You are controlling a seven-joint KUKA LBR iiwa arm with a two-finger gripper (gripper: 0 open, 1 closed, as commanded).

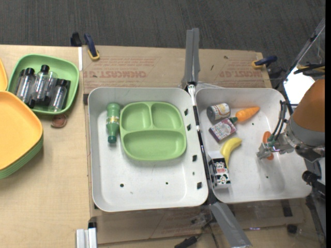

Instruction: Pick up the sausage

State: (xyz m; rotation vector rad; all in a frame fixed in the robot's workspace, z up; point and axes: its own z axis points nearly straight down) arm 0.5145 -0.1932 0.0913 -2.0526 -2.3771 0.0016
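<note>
The sausage (266, 137) is a small orange-red piece on the floor of the right bin (248, 182), near its right side. My gripper (267, 152) is low in that bin, right at the sausage's near end and partly covering it. The arm, with its orange band (312, 110), comes in over the bin's right rim. Whether the sausage lies between the gripper's tips is hidden from this slant.
The right bin also holds a can (219, 110), a carrot (245, 113), a purple packet (222, 130), a banana (230, 148) and a small carton (221, 172). The left bin (103, 190) holds a green divided plate (153, 131) and a green bottle (113, 122).
</note>
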